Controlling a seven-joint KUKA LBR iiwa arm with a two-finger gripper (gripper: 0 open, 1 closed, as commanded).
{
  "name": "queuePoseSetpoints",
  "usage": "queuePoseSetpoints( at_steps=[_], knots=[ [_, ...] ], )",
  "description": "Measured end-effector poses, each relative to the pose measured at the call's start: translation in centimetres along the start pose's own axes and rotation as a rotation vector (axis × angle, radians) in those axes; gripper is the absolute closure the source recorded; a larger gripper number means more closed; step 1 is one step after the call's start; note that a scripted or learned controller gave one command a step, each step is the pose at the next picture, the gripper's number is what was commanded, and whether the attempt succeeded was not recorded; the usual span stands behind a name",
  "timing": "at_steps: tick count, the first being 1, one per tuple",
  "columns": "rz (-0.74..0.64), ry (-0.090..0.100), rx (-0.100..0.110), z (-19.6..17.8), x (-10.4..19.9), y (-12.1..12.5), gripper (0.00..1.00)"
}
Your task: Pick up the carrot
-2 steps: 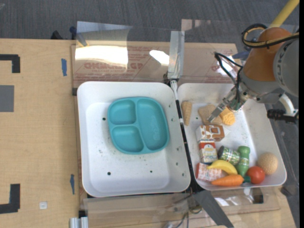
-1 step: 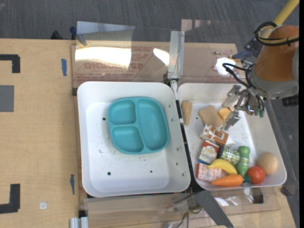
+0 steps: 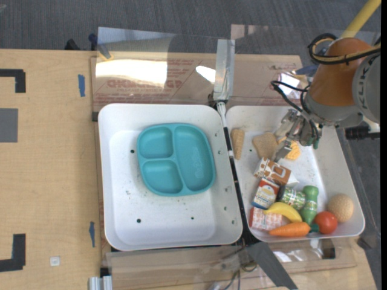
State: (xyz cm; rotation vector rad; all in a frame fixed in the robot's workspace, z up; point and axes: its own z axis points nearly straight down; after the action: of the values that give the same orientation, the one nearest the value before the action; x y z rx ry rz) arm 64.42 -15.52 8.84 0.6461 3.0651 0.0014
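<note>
On the table (image 3: 48,162), the left bin (image 3: 115,222) carries a teal divided plate (image 3: 176,159), while my jaws (image 3: 295,133) hang over the upper part of the right bin (image 3: 351,186), and I cannot tell whether they are apart or together. The carrot (image 3: 289,229) lies well apart from me at the bin's near edge, wedged against the banana (image 3: 284,211) and tomato (image 3: 326,222). I judge the main risk to be closing on a neighbour or nudging the carrot against the wall, since that corner is so crowded.

The arm (image 3: 357,86) is grey with a broad orange band above the wrist, black cables looping at its twelve o'clock, and a metallic gripper (image 3: 289,139).
</note>
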Motion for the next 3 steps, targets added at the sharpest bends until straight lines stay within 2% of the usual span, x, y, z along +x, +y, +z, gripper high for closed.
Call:
queuePoseSetpoints(
  at_steps=[1, 2, 3],
  knots=[
    [-0.001, -0.004, 0.001, -1.3, -0.2, -0.1, 1.00],
    [0.021, -0.008, -0.007, -12.6, 3.4, 9.0, 1.00],
    [-0.110, -0.005, 0.002, -18.6, 0.4, -0.3, 1.00]
  ],
)
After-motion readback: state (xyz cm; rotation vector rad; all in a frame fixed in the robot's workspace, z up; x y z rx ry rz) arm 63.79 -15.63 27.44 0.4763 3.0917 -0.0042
